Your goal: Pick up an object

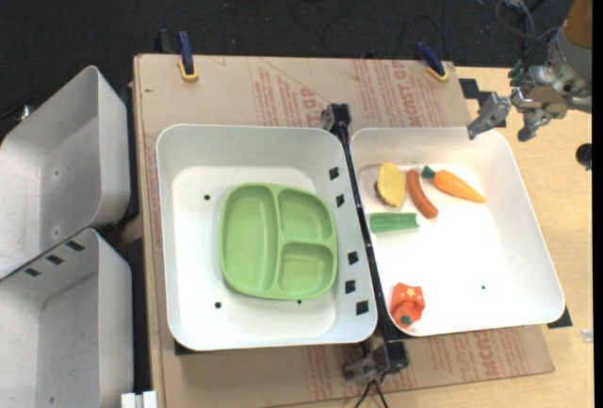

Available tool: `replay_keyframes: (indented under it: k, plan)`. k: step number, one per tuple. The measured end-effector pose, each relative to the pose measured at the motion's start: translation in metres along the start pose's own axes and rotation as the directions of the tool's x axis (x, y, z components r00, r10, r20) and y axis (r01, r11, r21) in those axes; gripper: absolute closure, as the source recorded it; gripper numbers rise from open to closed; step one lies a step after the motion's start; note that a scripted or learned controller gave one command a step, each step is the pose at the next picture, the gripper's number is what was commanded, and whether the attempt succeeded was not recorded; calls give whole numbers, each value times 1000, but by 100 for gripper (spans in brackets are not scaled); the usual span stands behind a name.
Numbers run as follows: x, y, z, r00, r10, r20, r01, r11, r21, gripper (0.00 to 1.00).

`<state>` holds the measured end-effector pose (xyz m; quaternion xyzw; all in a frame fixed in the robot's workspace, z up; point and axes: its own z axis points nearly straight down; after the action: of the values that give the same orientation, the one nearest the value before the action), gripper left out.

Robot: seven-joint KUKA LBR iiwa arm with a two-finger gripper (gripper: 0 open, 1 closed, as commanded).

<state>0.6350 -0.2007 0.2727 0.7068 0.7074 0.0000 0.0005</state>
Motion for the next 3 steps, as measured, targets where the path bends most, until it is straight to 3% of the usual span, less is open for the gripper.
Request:
replay_keyframes:
  k: [1,3]
  plan:
    - [2,-3,43,1000,1,0,-1,1000,3,0]
    - [8,-10,166,1000,0,1,0,1000,0,0]
